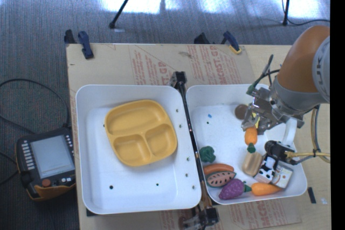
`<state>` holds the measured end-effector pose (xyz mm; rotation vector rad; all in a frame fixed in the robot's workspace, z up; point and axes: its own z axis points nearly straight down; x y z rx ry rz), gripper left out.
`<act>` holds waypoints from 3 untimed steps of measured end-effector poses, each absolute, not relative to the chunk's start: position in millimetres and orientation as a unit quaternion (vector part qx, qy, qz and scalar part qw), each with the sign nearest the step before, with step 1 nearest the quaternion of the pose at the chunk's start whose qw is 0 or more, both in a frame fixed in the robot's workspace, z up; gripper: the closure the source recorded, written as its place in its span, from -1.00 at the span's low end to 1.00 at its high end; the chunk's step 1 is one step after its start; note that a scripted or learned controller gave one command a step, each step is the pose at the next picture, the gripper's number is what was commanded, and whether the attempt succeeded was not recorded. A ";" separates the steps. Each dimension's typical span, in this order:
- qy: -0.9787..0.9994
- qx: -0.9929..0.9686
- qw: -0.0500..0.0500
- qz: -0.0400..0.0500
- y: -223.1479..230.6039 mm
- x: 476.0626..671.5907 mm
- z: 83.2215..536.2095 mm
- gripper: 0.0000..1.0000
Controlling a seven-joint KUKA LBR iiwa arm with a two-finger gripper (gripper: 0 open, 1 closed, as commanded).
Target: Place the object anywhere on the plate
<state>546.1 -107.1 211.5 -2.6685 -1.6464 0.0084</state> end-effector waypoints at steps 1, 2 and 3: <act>-0.521 -0.854 0.004 0.002 -8.1 543.7 216.5 1.00; -0.357 -0.934 0.003 0.003 3.2 540.6 208.3 1.00; -0.306 -0.952 0.004 0.006 60.3 538.9 188.0 1.00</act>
